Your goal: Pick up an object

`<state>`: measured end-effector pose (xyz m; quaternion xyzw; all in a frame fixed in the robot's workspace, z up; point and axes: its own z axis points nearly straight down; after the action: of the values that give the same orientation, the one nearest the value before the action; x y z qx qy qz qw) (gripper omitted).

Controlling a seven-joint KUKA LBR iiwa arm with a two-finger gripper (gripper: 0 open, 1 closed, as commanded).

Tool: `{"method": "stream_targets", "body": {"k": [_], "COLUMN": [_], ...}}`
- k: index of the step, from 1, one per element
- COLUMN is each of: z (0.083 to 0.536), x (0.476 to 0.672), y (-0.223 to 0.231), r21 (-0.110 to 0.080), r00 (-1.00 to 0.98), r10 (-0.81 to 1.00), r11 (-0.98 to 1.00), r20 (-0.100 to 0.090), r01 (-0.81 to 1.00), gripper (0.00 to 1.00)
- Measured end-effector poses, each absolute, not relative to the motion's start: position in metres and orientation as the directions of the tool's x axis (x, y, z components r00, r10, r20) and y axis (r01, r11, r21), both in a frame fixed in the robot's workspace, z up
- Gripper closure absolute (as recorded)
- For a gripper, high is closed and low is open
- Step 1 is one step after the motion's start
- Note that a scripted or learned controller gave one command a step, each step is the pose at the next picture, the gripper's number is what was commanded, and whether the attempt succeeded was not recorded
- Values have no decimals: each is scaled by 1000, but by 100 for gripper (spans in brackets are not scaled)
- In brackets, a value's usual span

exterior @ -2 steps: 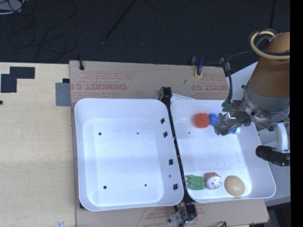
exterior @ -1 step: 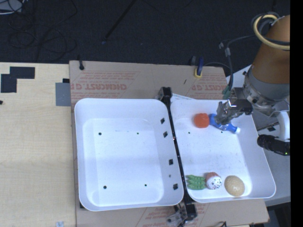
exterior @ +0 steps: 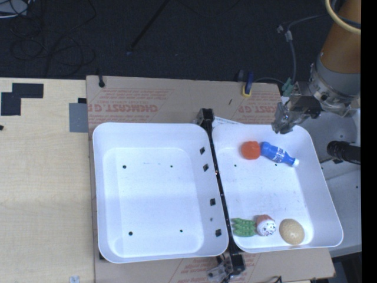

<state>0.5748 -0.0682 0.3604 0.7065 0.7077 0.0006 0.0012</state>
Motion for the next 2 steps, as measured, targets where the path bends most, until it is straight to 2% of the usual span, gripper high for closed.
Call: {"method": "stream_targets", "body": {"k": [2], "z": [442], "x": [550], "y": [-13], "r21": [1], "r00": [-4], "r10": [1000], "r11": [4], "r20": [0], "r01": [1000], "gripper": [100]}}
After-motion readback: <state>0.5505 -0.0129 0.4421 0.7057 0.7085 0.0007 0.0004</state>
